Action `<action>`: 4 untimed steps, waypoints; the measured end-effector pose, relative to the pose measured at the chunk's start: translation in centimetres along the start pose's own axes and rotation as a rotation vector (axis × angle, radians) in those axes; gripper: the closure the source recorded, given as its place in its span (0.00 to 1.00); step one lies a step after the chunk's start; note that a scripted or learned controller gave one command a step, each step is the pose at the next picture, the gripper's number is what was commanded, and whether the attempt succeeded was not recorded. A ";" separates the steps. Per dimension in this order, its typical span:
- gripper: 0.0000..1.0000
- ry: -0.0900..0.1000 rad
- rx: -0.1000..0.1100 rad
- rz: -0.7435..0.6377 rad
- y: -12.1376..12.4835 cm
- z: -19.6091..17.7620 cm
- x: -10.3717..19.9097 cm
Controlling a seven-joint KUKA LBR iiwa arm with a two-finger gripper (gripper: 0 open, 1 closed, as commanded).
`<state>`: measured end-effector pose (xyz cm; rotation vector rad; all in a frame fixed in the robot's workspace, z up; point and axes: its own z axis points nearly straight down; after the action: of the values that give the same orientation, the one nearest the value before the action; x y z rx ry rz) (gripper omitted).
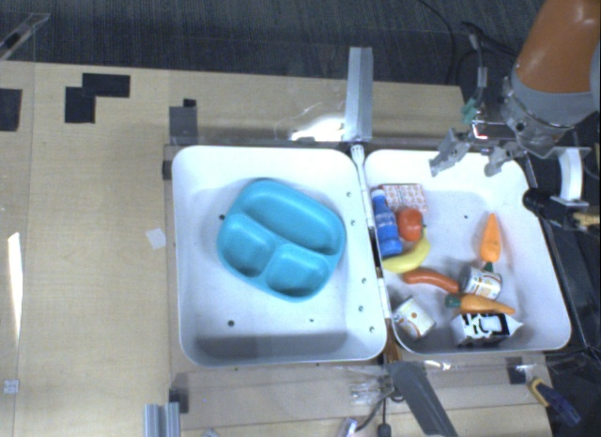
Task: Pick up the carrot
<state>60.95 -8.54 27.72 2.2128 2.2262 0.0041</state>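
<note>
An orange carrot [489, 240] lies upright along the right side of the right bin [540, 266]. A second orange, carrot-like piece [488, 305] with a green end rests near the bin's front, across a black-and-white carton [485, 328]. My gripper [473, 157] hangs over the bin's far edge, above and behind the carrot. It is open, its two fingers are spread wide, and nothing sits between them.
The right bin also holds a blue bottle [382, 225], a red tomato [409, 225], a banana [407, 258], a red-orange pepper [430, 280], a small can [483, 284], a white cup [411, 318] and a pink packet [406, 196]. A blue divided plate [280, 238] lies in the left bin [197, 313].
</note>
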 end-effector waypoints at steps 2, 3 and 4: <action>0.00 0.000 0.000 -0.220 -1.0 16.3 -10.0; 0.00 -0.004 -0.007 -0.151 -4.4 18.8 -12.1; 1.00 -0.006 -0.014 -0.153 -4.1 17.6 -12.0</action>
<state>57.03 -20.56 10.15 2.0273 2.3776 0.0134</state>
